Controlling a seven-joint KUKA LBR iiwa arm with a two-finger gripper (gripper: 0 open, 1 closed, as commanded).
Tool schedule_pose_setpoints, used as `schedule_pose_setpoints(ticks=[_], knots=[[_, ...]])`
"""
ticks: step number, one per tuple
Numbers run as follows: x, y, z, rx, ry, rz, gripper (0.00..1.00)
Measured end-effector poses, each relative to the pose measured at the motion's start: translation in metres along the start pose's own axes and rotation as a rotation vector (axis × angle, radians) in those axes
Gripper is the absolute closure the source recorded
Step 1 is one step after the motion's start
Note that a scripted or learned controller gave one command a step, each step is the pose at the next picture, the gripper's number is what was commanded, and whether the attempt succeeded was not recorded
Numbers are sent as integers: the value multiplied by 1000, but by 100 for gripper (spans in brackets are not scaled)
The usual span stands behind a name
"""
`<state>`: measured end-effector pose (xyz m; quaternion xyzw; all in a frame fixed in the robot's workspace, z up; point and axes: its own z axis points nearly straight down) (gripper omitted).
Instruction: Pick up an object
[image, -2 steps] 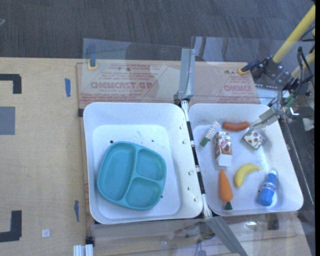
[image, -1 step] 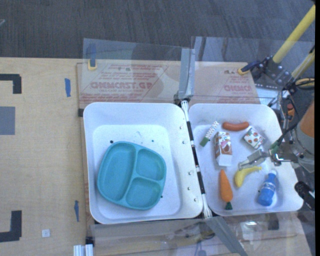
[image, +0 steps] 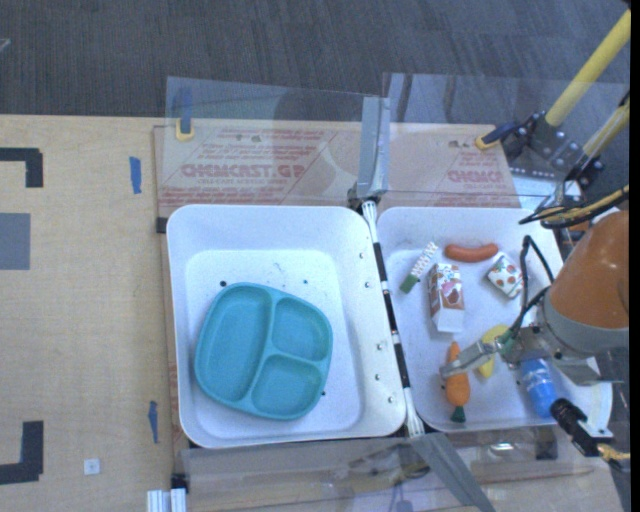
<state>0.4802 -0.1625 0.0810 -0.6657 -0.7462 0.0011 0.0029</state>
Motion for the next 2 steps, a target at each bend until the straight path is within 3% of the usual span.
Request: schedule_pose_setpoints(ticks=[1, 2], knots=[[-2, 1, -8, -3, 0, 6, 100], [32, 53, -147, -1, -4, 262, 100]])
